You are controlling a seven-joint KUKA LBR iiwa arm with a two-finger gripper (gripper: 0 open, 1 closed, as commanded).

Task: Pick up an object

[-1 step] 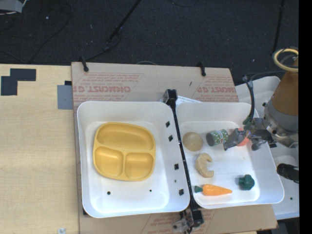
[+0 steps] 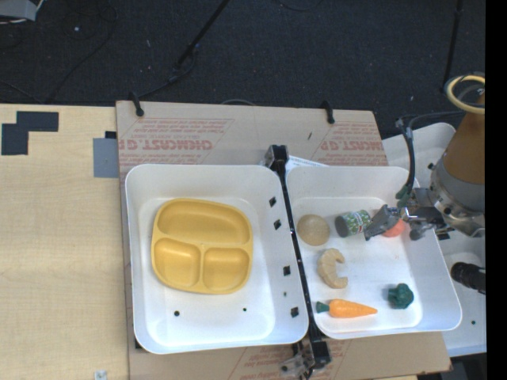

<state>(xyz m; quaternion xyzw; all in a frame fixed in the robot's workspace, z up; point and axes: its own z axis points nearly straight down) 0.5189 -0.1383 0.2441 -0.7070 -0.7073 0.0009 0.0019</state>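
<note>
At the right of the frame the gripper hangs low in the right bin, by a can and something orange-red; whether it grips I cannot tell. The carrot lies loose at lower right, apart for easy picking.

Arm: enters from the right edge of the camera view; the visible section is its orange band, with the grey wrist directly beneath it. Wrist is low and leans inward toward the left. Black cable runs from the upper part of the arm down to the wrist. Gripper: extends leftward from the wrist, close to horizontal, tips pointing left and slightly down. Its dark tips sit against something orange-red at their end. Whether the tips are apart or together cannot be determined at this resolution.
</note>
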